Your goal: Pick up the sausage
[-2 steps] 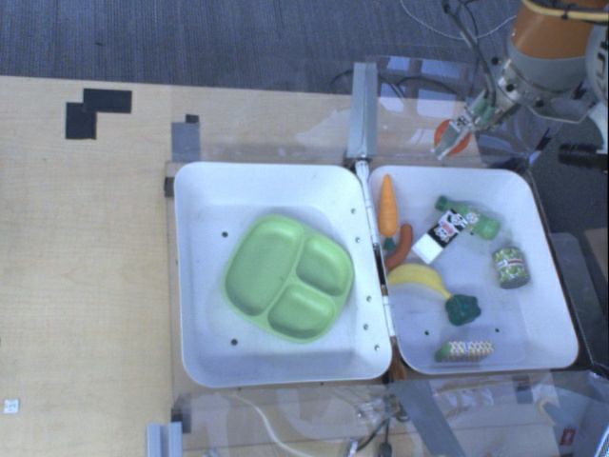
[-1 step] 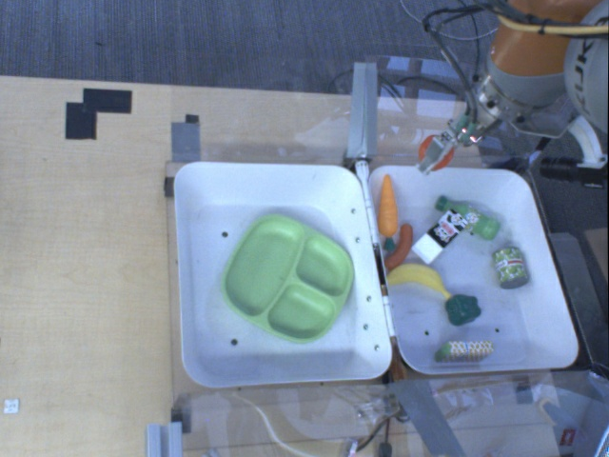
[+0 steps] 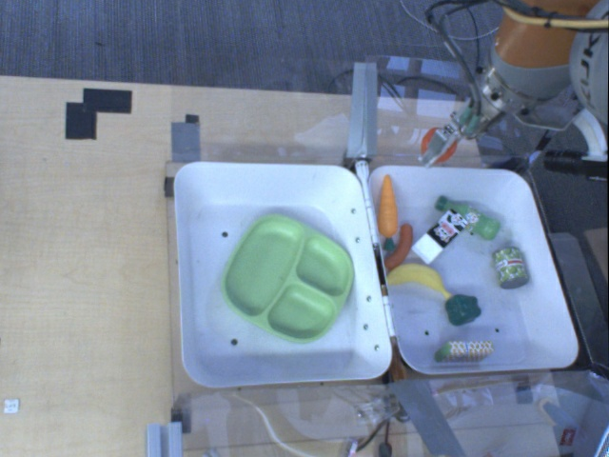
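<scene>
Sausage (image 3: 403, 243) lies at right bin's (image 3: 542, 255) left wall, between carrot (image 3: 387, 207) and banana (image 3: 419, 279). My gripper (image 3: 440, 147) hovers beyond the far rim; jaw state: cannot tell. Approach step; next, descend over it.

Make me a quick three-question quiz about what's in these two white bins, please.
1. True or false: the green divided plate lies in the left bin.
2. The sausage lies right next to which thing? A) carrot B) green can C) broccoli
3. What colour is the banana?

Key
1. True.
2. A; the sausage sits just below the carrot, near the right bin's left wall.
3. Yellow.
</scene>
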`<state>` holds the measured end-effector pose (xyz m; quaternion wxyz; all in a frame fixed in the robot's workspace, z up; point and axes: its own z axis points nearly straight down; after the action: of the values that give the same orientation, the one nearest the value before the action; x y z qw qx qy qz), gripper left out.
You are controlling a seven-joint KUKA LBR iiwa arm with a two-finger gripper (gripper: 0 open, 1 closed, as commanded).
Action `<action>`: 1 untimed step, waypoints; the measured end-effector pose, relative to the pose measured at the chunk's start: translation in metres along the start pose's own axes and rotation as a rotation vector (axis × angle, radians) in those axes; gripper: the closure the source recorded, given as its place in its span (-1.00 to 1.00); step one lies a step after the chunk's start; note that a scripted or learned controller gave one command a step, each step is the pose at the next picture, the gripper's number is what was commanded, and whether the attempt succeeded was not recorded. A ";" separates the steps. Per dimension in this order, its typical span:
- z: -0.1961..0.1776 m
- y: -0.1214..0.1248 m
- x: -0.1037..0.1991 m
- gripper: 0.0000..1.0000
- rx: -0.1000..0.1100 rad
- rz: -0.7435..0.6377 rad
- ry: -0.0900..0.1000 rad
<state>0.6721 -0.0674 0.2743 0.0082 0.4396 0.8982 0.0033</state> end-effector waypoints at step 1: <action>-0.013 0.002 -0.001 1.00 -0.007 -0.002 -0.006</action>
<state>0.6739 -0.0668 0.2874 0.0122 0.4385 0.8987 0.0050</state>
